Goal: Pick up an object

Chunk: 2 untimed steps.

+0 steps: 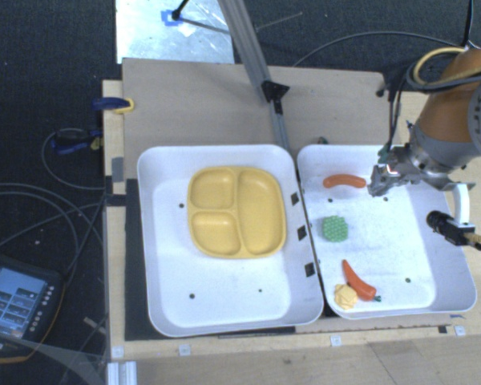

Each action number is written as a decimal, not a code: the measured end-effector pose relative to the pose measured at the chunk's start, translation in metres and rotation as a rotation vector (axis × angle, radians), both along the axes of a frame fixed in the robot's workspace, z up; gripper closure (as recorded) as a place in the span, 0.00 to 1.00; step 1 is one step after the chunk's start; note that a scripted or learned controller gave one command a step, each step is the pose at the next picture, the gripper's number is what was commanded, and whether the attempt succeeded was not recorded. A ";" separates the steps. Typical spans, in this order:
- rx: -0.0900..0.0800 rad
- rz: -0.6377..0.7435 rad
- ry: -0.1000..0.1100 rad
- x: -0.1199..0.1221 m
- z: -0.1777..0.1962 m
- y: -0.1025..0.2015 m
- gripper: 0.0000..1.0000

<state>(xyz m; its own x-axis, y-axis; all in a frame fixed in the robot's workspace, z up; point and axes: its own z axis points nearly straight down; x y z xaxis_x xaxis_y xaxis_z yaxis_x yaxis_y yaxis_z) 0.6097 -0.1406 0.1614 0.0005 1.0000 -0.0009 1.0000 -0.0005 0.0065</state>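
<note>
I see a tan tabletop on dark carpet carrying two white bins, the left bin holding a yellow divided plate. The gripper hangs over the right bin's far edge, just beside an orange sausage (jaws too blurred; I cannot tell their state). A green piece sits mid-bin, a carrot and yellow lump near its front-left corner.

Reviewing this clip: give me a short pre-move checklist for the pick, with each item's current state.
1. Target near gripper: sausage lies just beside it: ok.
2. Sausage free of neighbours: ok.
3. Finger opening: cannot tell.
4. Anything held already: cannot tell.
5. Other items, green piece, carrot, yellow piece, lie apart from the approach: ok.
6. Yellow tray sits in the other bin: ok.
</note>
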 end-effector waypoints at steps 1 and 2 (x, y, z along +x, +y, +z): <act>0.000 0.007 -0.001 0.007 0.045 0.002 1.00; 0.000 0.008 -0.001 0.008 0.094 0.002 1.00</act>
